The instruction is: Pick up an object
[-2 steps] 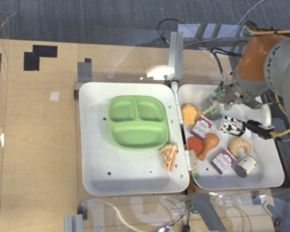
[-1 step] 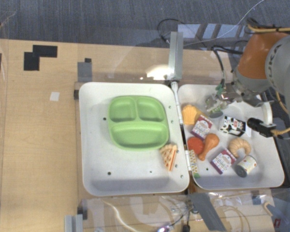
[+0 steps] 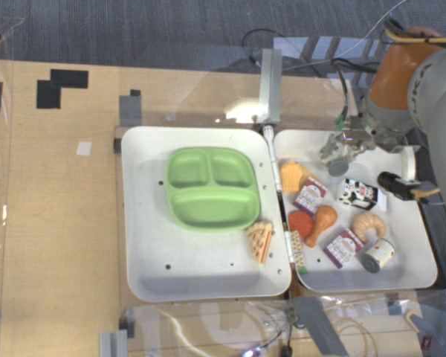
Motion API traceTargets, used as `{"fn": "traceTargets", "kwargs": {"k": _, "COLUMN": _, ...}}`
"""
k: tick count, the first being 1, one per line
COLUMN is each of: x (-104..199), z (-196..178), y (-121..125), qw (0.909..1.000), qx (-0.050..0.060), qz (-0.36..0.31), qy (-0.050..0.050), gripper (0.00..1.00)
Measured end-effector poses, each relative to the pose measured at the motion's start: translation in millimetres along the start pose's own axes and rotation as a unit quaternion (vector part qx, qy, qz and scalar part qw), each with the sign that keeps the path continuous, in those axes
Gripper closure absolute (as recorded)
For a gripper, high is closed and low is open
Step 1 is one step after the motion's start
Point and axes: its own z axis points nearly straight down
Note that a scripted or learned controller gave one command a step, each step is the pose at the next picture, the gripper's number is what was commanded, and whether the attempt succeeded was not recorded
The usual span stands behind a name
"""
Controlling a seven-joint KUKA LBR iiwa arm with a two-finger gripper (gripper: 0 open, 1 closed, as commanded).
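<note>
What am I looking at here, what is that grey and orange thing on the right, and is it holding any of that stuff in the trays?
That is a robot arm, seen from one camera fixed above the bench and looking down at a slant. Its pincer hangs over the back of the right bin; I see nothing held in it. That bin holds toy food and small packets, among them a croissant, a drumstick, a tomato and a cow-print carton. The left bin holds a green divided plate and a pizza slice.
</note>
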Motion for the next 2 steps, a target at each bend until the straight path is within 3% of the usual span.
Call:
{"fn": "traceTargets", "kwargs": {"k": 1, "x": 39, "z": -104, "y": 4, "qw": 0.9999, "qx": -0.006, "qz": -0.009, "qy": -0.001, "gripper": 1.00}}
{"fn": "traceTargets", "kwargs": {"k": 2, "x": 123, "z": -98, "y": -43, "qw": 0.9983, "qx": -0.004, "qz": -0.058, "qy": -0.001, "gripper": 1.00}}
